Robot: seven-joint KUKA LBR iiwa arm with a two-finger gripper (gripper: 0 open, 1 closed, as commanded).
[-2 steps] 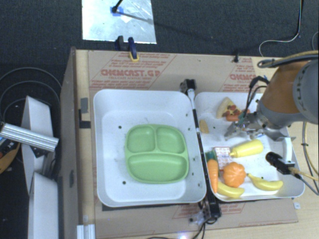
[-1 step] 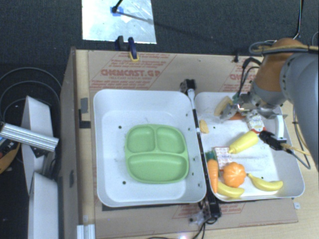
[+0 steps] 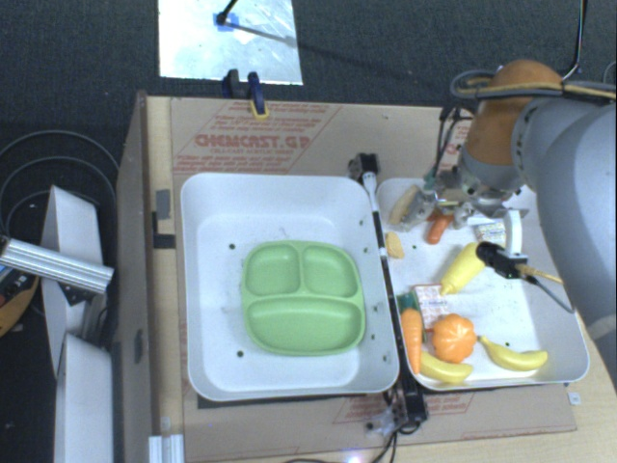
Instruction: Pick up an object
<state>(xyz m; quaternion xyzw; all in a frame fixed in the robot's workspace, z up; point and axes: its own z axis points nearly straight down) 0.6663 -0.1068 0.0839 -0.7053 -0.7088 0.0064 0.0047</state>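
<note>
Two white bins sit side by side on the bench. In the left bin (image 3: 220, 222), a green divided plate (image 3: 304, 296) lies at the centre.

The arm comes in from 3 o'clock, and its gripper (image 3: 440, 206) hangs low over the right bin (image 3: 556, 333) at about 11 o'clock. I cannot tell whether the gripper is spread or closed, because its body hides the tips. A small red piece (image 3: 437, 229) lies right below it, also at 11 o'clock. It is touching or nearly touching the gripper, and I cannot tell if it is being held.

A tan piece (image 3: 403, 204) lies just beside the gripper toward 9 o'clock. A small yellow wedge (image 3: 394, 246) rests against the bin's rim at 10 o'clock. A yellow squash (image 3: 461, 267) lies tilted near the middle. A carrot (image 3: 413, 332) lies at 8 o'clock, with an orange (image 3: 453, 336) just beside it. One banana (image 3: 442, 369) lies under the orange at 7 o'clock, and another banana (image 3: 515, 356) lies at 5 o'clock.
</note>
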